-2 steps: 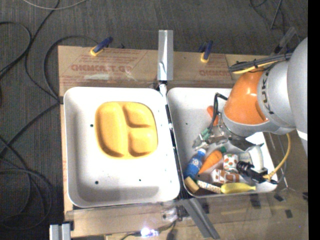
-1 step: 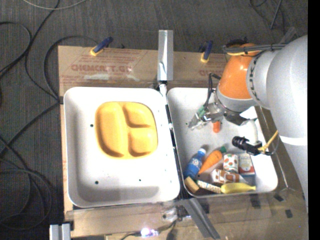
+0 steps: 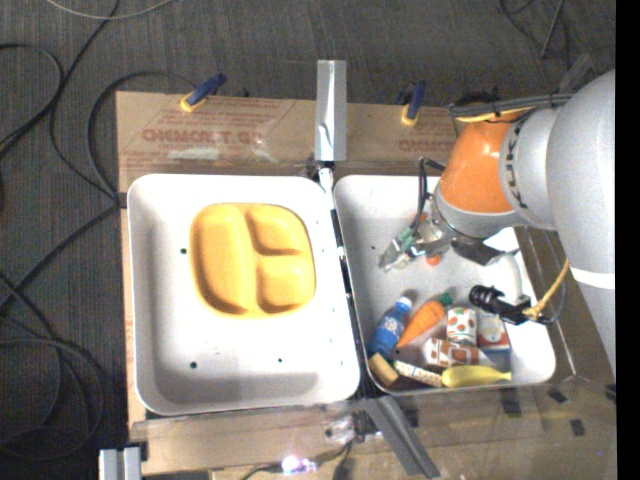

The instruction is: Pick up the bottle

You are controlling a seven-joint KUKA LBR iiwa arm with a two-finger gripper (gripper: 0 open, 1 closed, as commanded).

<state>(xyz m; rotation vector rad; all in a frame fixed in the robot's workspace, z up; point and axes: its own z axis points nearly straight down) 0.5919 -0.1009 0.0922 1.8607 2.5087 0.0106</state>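
Beside bottle [image 3: 391,326]: carrot [image 3: 424,321], boxes [image 3: 461,336].

1. Yellow sectioned tray [image 3: 254,258], centre of left bin [image 3: 160,368].
2. Toy carrot [image 3: 424,320], right bin [image 3: 365,218], near its front edge.
3. Banana [image 3: 474,376], right bin's front edge.
4. Blue-yellow clamps [image 3: 202,92], counter's back edge.

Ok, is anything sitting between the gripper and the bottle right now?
Nothing visible. The gripper hangs over bare floor of the right bin, and the bottle lies below it in the picture, with the carrot touching its right side.
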